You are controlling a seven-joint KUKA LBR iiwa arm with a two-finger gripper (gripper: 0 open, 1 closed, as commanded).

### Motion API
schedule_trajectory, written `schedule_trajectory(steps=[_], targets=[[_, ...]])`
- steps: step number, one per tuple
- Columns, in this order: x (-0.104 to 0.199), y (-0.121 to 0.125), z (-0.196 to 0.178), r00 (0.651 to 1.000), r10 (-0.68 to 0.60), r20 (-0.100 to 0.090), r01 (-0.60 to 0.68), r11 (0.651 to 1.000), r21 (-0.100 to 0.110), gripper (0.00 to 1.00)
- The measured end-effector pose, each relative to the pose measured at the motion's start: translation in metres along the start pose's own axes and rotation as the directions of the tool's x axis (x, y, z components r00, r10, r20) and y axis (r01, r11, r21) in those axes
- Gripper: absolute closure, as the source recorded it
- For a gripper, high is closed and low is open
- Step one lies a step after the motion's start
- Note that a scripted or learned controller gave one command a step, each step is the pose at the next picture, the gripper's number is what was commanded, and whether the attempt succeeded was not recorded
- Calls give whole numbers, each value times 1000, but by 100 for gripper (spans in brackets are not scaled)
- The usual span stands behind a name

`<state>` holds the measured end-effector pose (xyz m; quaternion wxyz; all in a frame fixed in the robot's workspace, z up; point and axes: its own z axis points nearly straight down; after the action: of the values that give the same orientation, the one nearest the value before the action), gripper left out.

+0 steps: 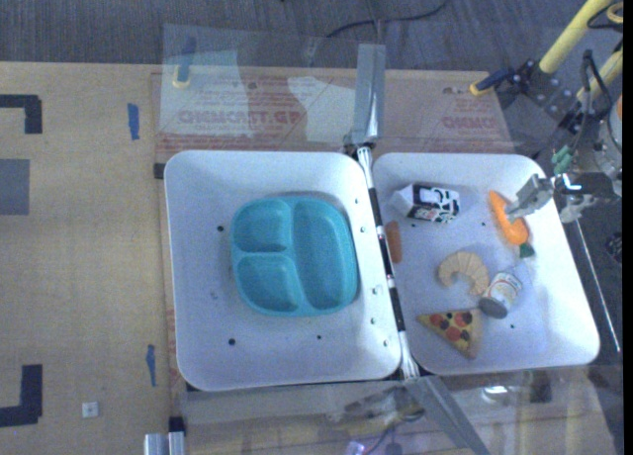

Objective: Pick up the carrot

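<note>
Overhead view of the tan wooden surface (89, 275) carrying two shallow white plastic bins side by side. The left white bin (198, 344) holds a teal, three-compartment plastic plate (294, 255). The right white bin (564, 334) holds the small items: a tan croissant-shaped toy (465, 268), a wedge of toy pizza (453, 327), a black-and-white packet (431, 203), a small tipped-over can with a red label (499, 294), a small brown sausage-like piece (394, 240) lying against the divider between the bins, and the orange toy carrot (506, 217).

The grey metal end effector (529, 194) enters from the right rim of the right bin, its tip just beside, possibly touching, the carrot's upper right side. Whether it is spread or closed cannot be made out at this resolution, and nothing is visibly between its tips.

The carrot lies in the upper right part of the right bin, near the wall. Its long axis runs diagonally from upper left to lower right, with a green stub at the lower end. From the end effector, the carrot lies slightly leftward and toward the viewer; a grasp would likely need the closing direction set across that diagonal.
</note>
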<state>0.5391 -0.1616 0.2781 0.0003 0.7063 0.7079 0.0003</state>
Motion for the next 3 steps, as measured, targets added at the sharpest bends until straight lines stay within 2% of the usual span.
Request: schedule_trajectory(steps=[1,2,3], targets=[[-37,42,167,995,99,0,-99,995,0,0],[-7,84,191,994,-108,3,108,994,-5,0],[-9,86,179,994,-105,6,105,994,-12,100]])
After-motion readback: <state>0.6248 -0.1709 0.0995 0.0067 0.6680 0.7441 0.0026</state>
